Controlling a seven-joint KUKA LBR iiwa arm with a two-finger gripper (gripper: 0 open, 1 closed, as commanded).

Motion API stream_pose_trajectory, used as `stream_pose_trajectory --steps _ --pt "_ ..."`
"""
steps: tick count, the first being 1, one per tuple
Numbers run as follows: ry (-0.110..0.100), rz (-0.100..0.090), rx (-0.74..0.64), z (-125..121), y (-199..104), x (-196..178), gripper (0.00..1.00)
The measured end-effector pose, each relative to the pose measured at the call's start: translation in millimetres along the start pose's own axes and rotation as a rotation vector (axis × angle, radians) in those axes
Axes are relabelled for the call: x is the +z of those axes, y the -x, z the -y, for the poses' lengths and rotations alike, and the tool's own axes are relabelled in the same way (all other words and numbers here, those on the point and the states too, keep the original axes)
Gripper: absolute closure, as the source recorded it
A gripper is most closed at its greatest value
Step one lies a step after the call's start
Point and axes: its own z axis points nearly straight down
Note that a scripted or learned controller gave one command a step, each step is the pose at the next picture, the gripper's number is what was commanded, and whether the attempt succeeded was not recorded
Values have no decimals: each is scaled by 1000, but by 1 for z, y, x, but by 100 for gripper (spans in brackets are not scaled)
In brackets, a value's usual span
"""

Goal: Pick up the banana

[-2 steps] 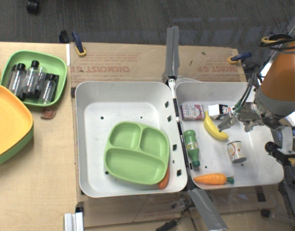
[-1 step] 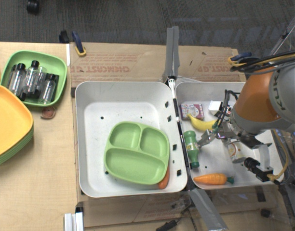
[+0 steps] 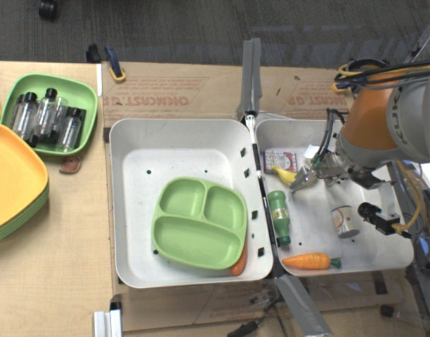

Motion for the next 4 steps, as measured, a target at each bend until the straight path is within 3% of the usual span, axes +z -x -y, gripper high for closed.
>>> stream_pose_trajectory --steps 1,2,3,4 --pt "0 1 4 1 2 -9 100" --pt "-4 -2 125 18 -24 1 100" --pt "-4 -1 284 54 35 1 100" --pt "-3 -1 356 81 8 1 100"
